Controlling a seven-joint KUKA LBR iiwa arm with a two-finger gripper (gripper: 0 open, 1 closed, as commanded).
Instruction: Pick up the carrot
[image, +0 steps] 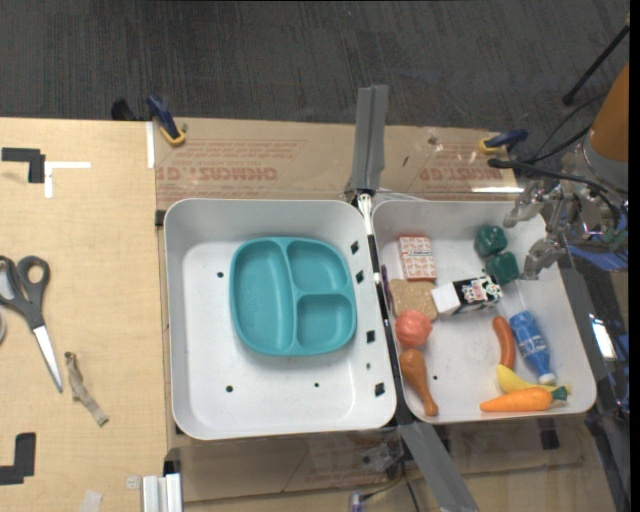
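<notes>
We are looking down on the bench (80, 200) with its two white bins, and the carrot (520, 400) is lying on its side in the lower right corner of the right bin (462, 212), orange body pointing left and green top toward the right wall. It is crowding against its neighbours: a yellow banana (512, 378) is touching it just above, a blue bottle (531, 346) is standing over that, and a red sausage (504, 342) is lying just to the left of the bottle. The gripper (548, 232) is hanging at the upper right of the frame, over the upper right rim of this bin and well apart from the carrot; we cannot tell how it is set. We are judging that the reach has barely begun. To do it well, we are thinking the gripper should be travelling down the frame along the right wall, then descending over the carrot's thicker middle with its closing direction set across the short width, so it is not catching the banana. The bin wall just below and right of the carrot is leaving little room, so a steep, centred approach looks safest. The teal divided plate (295, 297) in the left bin (190, 330) is playing no part here.
</notes>
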